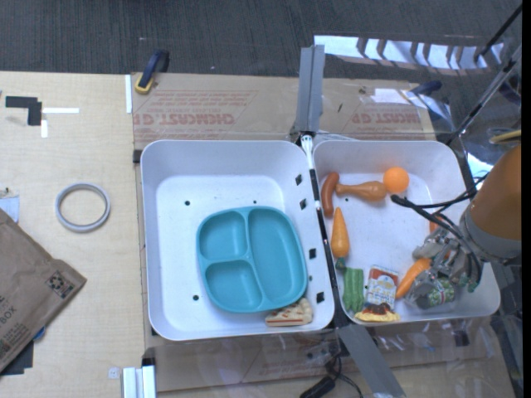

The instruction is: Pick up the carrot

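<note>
Shows 2 white bins side by side on the table (66, 139), with the right bin (390, 230) taken here as the reference for everything else.

Places the carrot (339, 235) inside the right bin, lying flat close along its left wall, about midway down, orange with a green stub at the near end. Sits free, touched by nothing that grips.

Also inside the right bin:
- a reddish sausage (330, 191) at the far left corner, just beyond the carrot
- a tan squash (365, 191) with an orange ball end, along the far side
- a green pickle (354, 288) at the near left, just below the carrot
- a printed packet (380, 293) at the near edge, beside the pickle
- 1 more orange piece (412, 277), tilted, at the near right

Reaches into the right bin's near right corner with the arm (498, 214); jaws low there, just beside the orange piece, well apart from the carrot. Cannot tell whether the jaws are released or clenched, given clutter and cables around them.

Just left of the right bin: the left bin (166, 222), holding a teal 3-part plate (203, 247) and a toast slice (290, 313) at its near edge.

Well left of the right bin: a tape ring (60, 207) and a brown box (25, 288).
</note>
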Robot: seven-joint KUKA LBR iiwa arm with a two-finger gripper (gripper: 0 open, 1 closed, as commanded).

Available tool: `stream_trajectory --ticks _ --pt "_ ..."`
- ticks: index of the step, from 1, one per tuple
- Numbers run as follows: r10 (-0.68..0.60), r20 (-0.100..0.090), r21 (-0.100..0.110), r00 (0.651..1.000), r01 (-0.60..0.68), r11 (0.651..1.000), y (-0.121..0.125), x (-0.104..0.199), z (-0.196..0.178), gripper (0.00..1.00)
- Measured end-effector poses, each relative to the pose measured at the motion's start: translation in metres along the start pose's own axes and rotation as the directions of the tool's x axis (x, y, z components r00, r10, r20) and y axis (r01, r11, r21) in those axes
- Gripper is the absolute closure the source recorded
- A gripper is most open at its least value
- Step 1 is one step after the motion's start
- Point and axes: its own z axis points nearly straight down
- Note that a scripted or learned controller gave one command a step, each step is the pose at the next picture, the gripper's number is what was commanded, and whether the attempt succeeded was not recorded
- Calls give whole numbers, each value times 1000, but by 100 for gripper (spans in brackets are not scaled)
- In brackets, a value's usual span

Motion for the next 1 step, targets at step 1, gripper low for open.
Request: stream_trajectory --ticks 1 --pt "293 1 1 956 -293 956 4 -35 0 0"
